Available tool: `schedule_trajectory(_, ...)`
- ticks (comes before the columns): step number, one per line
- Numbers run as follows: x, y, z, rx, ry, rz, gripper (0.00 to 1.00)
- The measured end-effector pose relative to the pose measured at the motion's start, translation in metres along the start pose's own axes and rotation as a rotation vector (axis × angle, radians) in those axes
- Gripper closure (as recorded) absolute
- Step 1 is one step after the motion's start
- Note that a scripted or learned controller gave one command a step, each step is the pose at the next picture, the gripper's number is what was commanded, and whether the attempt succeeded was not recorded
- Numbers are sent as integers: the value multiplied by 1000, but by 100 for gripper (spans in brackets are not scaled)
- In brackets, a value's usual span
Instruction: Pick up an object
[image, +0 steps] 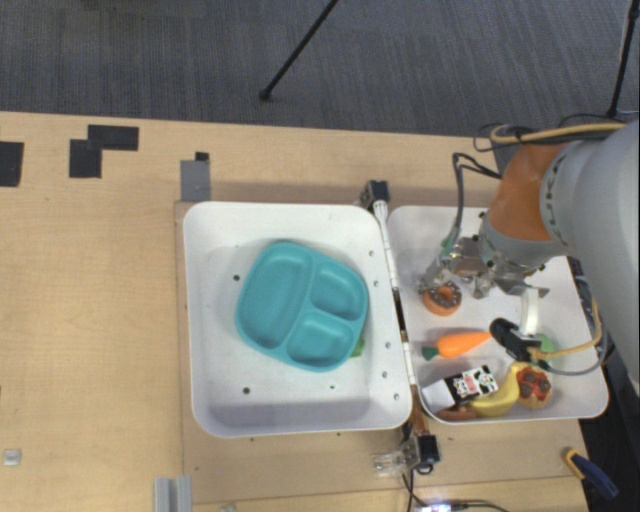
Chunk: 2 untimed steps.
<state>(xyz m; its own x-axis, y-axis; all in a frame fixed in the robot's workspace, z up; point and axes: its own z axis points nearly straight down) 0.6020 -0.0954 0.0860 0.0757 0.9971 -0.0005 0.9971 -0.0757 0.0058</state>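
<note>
**Banana and small toys at the near end of the right bin, gripper low beside a round piece**

Yellow plastic banana (497, 400) lies at the near end of the right white bin (420, 225), close to its near wall. A small black and white box (470, 383) touches the banana on its left side, and a red rounded toy (537, 385) sits just beside the banana's right end; what the red toy is, I cannot tell.

A little farther in the same bin lies an orange toy carrot (462, 344) with a green tip, turned across the bin and well apart from the banana.

Farther again, near the bin's left wall, sits a small round orange-brown piece (441, 296). It rests on the bin floor and is the thing closest to the gripper (460, 280), which hangs just above and to the right of it. Whether the gripper is open or closed cannot be told, and nothing is seen held in it. The grey arm with its orange band (525, 195) reaches in from the right, over the far part of this bin.

The left white bin (200, 300) holds a teal plastic plate with three compartments (300, 305), lying flat near the middle. Both bins stand side by side on the pale wooden surface (90, 330).
</note>
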Motion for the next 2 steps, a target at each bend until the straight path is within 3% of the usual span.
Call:
schedule_trajectory(1,1,1,-11,-4,0,-5,100)
schedule_trajectory(2,38,16,-108,4,0,290,100)
